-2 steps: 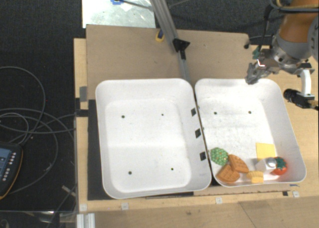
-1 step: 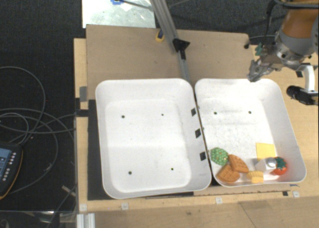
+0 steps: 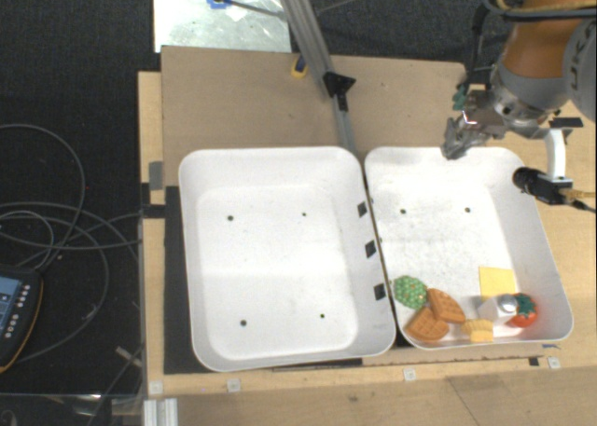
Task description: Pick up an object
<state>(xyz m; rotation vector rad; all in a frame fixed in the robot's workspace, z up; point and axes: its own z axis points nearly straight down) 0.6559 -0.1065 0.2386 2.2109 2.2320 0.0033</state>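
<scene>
The right bin (image 3: 448, 219) holds a cluster of small objects at its near edge: a green knobbly piece (image 3: 409, 291), two orange waffle-like pieces (image 3: 445, 306) (image 3: 427, 326), a small yellow piece (image 3: 478, 330), a yellow square block (image 3: 497, 280), and a silver and red-green object (image 3: 513, 309). My gripper (image 3: 456, 143) hangs over the far edge of the right bin, well away from the cluster. Nothing shows between its fingers, which look close together.
The left bin (image 3: 270, 256) lies beside the right one, with black clips (image 3: 369, 249) along the shared edge. A grey pole (image 3: 312, 37) slants across the bench at the back. Cables (image 3: 47, 219) and a handheld controller (image 3: 14, 308) lie on the floor at the left.
</scene>
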